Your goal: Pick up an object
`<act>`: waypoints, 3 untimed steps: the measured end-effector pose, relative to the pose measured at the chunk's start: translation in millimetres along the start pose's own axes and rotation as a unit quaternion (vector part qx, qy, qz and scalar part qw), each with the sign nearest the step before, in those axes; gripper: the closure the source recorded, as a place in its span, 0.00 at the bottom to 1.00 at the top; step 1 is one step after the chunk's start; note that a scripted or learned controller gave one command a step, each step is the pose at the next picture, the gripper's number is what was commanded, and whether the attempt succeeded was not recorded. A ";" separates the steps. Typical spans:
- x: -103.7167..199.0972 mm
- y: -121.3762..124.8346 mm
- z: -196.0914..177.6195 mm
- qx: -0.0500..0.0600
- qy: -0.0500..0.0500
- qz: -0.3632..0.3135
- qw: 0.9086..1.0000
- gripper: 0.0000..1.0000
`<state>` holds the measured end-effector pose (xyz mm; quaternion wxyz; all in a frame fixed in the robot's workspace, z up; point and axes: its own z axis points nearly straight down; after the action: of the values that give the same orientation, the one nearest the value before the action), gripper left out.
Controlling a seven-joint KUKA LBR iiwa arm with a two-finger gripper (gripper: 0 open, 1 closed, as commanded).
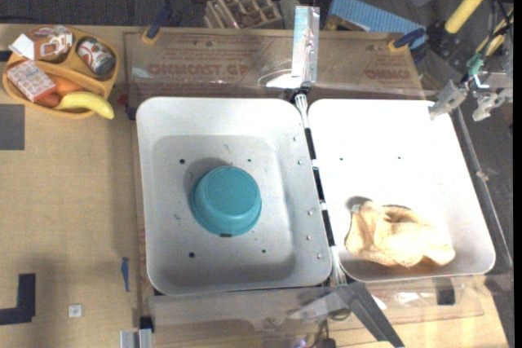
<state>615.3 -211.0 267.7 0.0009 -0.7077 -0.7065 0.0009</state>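
In the camera view, two shallow white bins sat side by side on the counter point(73, 208). The left bin point(163, 126) held a teal bowl point(227, 200), turned upside down and resting near the middle of the bin floor, slightly toward the near edge. The right bin point(391, 134) held a crumpled tan cloth point(395, 236), which lay against the near wall of that bin, well apart from the bowl and separated from it by the two walls where the bins met.

A silvery end effector point(471, 94) showed just beyond the far right corner of the right bin, outside its rim and well apart from the cloth. It was small and partly cut off there, so whether it was wide or narrow could not be told, and nothing could be seen in it.

Far to the left of the left bin, at the counter's far left corner, sat a yellow tray point(24, 85) of toy food, with a banana point(86, 103) along its near edge and a can point(96, 55) behind that. A clear sheet point(212, 65) with faint lettering stood behind both bins.
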 end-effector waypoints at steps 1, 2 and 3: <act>67.3 -65.6 102.0 0.000 0.000 -0.134 0.991 0.00; 107.1 -96.8 180.5 -0.006 -0.003 -0.164 0.986 0.00; 105.0 -95.0 172.4 -0.009 -0.003 -0.160 0.987 1.00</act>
<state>520.0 -105.8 95.5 -0.0070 -0.5852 -0.8109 -0.0036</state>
